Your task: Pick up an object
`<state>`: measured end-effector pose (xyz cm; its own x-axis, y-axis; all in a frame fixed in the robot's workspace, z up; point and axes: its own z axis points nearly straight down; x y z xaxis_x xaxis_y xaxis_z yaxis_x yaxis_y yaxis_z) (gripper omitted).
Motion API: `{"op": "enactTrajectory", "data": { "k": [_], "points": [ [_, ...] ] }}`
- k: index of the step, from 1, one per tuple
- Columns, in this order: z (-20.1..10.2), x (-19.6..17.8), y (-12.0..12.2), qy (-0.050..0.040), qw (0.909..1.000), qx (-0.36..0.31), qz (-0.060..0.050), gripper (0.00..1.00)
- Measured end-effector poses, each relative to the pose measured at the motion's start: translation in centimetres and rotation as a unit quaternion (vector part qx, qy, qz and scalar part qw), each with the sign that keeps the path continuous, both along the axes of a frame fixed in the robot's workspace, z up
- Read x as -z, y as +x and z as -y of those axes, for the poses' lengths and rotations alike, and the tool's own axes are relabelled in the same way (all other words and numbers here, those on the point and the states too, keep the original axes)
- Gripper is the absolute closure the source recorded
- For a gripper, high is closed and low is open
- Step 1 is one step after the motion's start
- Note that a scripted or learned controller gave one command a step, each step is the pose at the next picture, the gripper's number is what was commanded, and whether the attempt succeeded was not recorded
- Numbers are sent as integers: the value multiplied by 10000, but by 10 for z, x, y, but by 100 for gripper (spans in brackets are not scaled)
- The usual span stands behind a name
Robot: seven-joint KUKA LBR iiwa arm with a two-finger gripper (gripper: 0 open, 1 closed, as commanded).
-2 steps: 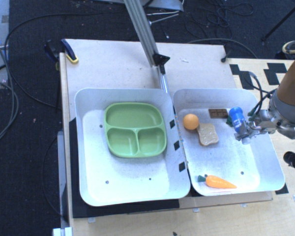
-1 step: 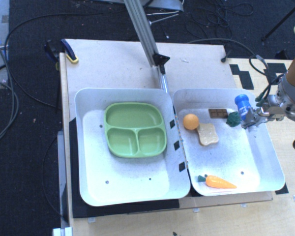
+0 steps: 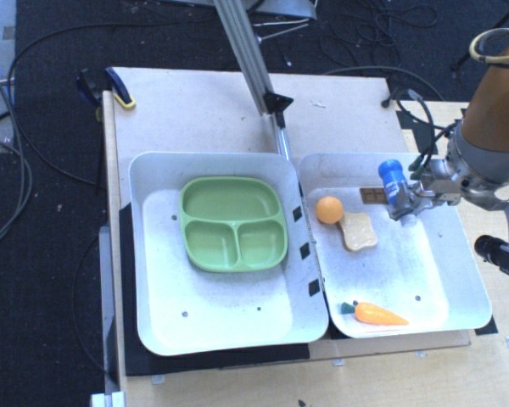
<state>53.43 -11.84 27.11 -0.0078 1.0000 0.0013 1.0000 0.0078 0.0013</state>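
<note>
Blue bottle [image 3: 392,181] in right bin [image 3: 458,299], pressed against gripper [image 3: 405,203], apparently between fingers; grip state unclear. Orange ball [image 3: 328,209] and bread slice [image 3: 359,231] left of gripper. Carrot [image 3: 377,314] well below. Green plate [image 3: 234,224] in left bin [image 3: 153,312].

end effector [image 3: 405,208] over right bin [image 3: 458,295] | blue bottle [image 3: 391,179] between fingers | orange ball [image 3: 328,209] nearby

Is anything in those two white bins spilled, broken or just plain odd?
Nothing looks spilled or broken. The green divided plate lies flat in the left bin. The right bin holds an orange ball, a bread slice, a carrot and a blue object by the claw.
</note>
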Motion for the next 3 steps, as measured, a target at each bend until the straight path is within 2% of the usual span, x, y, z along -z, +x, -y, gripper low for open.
{"op": "enactTrajectory", "data": {
  "k": [2,3],
  "points": [
    [-101,18,0,0,10000,2,-16,100],
    [-156,16,14,0,10000,-1,0,100]
  ]
}}
